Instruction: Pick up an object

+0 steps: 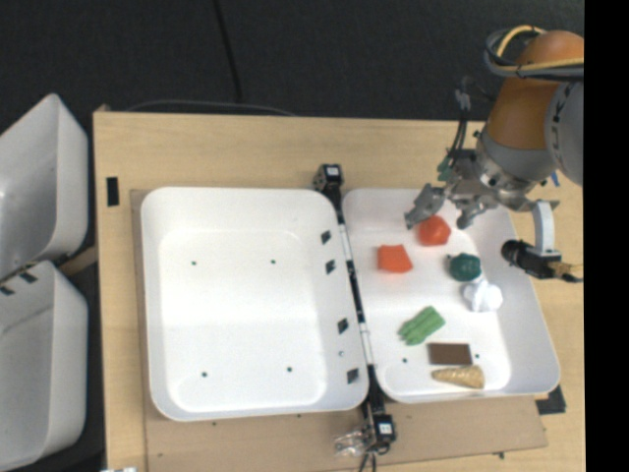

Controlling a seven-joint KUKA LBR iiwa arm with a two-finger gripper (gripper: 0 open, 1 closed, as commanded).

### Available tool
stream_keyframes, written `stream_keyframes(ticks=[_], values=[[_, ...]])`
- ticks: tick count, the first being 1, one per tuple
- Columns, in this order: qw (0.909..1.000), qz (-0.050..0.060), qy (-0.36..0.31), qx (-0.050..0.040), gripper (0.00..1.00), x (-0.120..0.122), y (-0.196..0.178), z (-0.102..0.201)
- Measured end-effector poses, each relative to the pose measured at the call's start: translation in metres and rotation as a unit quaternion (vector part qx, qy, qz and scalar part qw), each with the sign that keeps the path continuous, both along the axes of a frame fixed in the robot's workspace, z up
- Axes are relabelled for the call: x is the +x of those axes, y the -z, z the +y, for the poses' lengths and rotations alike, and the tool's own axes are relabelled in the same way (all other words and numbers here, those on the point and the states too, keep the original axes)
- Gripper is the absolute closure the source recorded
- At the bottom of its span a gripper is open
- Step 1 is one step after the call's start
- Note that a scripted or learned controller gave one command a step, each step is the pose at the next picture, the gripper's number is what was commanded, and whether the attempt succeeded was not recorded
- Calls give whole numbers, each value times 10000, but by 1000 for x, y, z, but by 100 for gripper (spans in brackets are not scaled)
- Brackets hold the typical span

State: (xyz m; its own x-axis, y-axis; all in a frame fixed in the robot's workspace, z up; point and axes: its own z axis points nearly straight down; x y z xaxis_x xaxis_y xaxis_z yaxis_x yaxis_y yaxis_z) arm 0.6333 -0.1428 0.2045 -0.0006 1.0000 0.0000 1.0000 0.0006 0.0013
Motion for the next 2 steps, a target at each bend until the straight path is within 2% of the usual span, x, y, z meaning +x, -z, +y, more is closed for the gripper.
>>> stream_keyframes(ticks=[1, 2], values=[[10000, 32, -23, -8, 0, 56, 98, 39], [10000, -5, -14, -23, 100, 56, 82, 35]])
